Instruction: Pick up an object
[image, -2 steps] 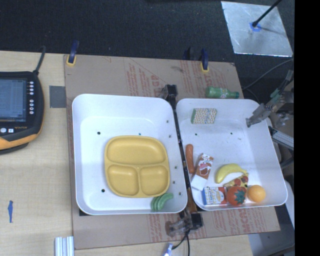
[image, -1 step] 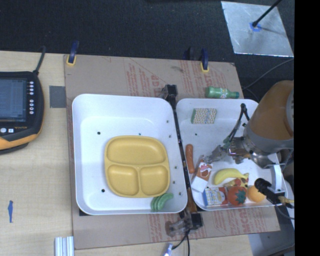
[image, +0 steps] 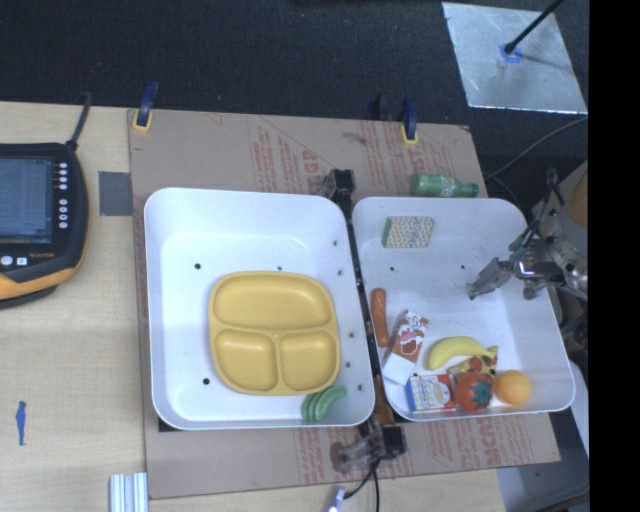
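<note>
Approach step: fingers (image: 487, 280), spread and empty, hover above the right bin (image: 450, 215); next, descend toward the banana (image: 455, 350) below-left.

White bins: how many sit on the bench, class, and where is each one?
2. The left white bin holds a yellow tray; the right white bin sits beside it, holding toy food.

A robotics lab: teach pendant (image: 35, 225), 2 clamped white bins (image: 170, 300).
</note>
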